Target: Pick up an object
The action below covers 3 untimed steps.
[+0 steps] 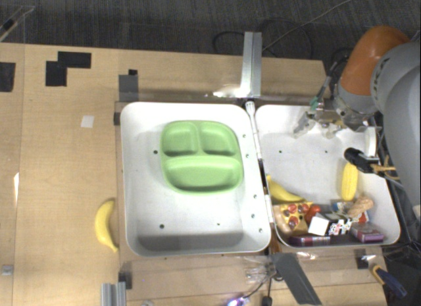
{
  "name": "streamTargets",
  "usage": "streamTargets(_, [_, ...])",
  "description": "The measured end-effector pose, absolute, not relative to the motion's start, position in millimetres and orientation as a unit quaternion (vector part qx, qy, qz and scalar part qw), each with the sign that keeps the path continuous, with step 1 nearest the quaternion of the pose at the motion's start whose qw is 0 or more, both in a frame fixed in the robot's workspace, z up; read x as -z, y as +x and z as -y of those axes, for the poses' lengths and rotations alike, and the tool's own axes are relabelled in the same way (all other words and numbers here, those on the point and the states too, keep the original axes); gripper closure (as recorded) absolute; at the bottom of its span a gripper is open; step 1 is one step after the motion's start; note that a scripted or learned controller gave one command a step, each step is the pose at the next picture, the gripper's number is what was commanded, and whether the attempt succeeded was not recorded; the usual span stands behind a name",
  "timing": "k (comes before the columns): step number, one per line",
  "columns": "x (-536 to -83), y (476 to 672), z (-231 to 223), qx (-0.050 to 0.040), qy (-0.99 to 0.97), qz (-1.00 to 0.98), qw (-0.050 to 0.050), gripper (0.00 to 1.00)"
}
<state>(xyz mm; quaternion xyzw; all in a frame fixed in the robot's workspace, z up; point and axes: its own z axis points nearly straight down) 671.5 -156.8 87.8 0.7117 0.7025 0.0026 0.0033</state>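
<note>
Bins, two shallow white ones, sit side by side on a pale wooden surface [59, 166]. The left bin [141, 232] holds a green plastic plate with three compartments [199, 155], lying flat near its middle. The right bin [296, 160] keeps its clutter along the near edge: a yellow banana [284, 193] against the left wall, a yellow corn cob [349, 180] near the right wall, a small white box [319, 226], a purple packet [368, 235] in the near right corner, and mixed small toys between them. A second yellow banana [105, 224] lies on the surface itself, just outside the left bin's left wall.

The grey arm's pincer [317, 119] hangs over the far edge of the right bin, well apart from every object. Whether it is released or clenched cannot be told, and nothing is visible between its tips.

Likely trouble: a descent from here would meet bare bin floor. The near-edge pile is crowded, so a grab there could catch two things or knock one aside; objects hugging the walls leave little room for the tips.

No brand or writing is legible; the packets' print is too small to read.
</note>
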Motion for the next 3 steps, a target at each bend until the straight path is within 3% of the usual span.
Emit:
streamTargets(1, [-89, 671.6, 166, -0.0026, 0.707, -0.707, 0.004, 0.00])
streamTargets(2, [-130, 660.7, 182, -0.0023, 0.633, -0.774, 0.004, 0.00])
streamTargets(3, [-89, 619.6, 205, -0.0025, 0.646, -0.763, 0.005, 0.00])
